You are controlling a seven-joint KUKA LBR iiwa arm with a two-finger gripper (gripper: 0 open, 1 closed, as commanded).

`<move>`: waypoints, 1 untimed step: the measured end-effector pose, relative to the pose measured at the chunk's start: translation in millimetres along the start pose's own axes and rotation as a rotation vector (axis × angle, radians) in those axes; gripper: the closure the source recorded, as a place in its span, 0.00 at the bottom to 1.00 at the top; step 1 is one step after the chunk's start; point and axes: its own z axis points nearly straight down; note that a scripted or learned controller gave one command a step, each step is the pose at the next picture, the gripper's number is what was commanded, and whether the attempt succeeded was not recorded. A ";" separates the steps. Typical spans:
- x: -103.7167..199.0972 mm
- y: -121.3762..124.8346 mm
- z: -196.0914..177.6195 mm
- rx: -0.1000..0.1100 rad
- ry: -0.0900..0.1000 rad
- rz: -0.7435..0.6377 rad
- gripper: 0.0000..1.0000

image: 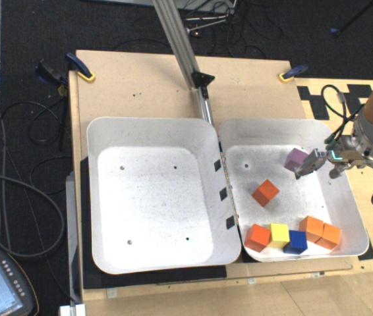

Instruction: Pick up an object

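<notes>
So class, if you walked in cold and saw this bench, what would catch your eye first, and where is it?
Probably the coloured blocks in the right bin: a row along its near edge, with orange blocks, a yellow block and a blue block, plus a lone orange block mid-bin. Next, the tool reaching in from the right, beside a purple block.

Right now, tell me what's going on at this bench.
A robot arm reaches in from the right, its gripper low over the right bin, beside a purple block. Whether it grips the block is unclear. An orange block sits mid-bin, and orange, yellow and blue blocks cluster along the near edge. The left bin is beside it.
</notes>
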 end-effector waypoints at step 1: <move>-0.2 0.7 -1.6 -0.003 -0.001 0.001 0.00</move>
